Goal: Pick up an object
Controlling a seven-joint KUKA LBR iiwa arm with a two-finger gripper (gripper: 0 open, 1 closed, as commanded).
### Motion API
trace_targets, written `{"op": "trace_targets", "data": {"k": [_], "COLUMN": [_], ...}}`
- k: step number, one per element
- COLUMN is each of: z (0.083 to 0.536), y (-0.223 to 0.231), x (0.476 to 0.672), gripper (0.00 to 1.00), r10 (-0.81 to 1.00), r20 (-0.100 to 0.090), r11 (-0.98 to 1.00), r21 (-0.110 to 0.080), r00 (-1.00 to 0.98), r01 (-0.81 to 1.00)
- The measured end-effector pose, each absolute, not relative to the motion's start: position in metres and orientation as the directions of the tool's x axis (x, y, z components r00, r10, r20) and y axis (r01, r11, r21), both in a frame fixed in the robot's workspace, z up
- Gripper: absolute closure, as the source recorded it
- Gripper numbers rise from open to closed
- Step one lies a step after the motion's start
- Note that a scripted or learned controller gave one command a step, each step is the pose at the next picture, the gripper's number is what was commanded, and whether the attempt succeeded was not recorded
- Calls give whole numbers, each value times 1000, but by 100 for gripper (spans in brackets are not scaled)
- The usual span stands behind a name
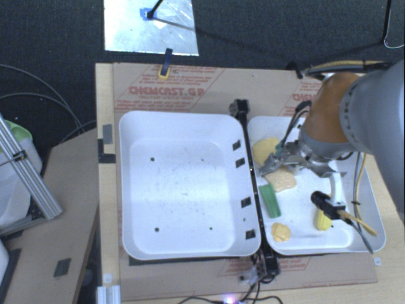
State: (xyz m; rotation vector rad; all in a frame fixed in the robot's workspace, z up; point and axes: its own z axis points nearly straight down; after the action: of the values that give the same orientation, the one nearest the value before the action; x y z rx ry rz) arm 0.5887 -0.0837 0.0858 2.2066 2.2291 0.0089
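- We see two shallow, smooth white bins with rounded corners; the left bin (183, 182) bears a few dark specks.
- In the right bin (304, 204) lie a rounded pale-yellow lump (266, 148), a flat yellow slab (283, 181), a green bar (270, 201) and a small yellow blob (281, 232).
- The gripper (271, 164) sits between lump and slab; we cannot tell whether it is clenched or released.

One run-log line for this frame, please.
stage: pre-grasp | end effector: over right bin, between yellow lump and pale slab | green block: same bin, untouched | grasp: none seen
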Motion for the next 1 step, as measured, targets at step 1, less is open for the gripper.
{"op": "trace_targets", "data": {"k": [1], "z": [95], "y": [-87], "x": [586], "gripper": [100], "r10": [1000], "r20": [0], "r11": [4], "r21": [4], "r00": [-4], "r01": [1000]}}
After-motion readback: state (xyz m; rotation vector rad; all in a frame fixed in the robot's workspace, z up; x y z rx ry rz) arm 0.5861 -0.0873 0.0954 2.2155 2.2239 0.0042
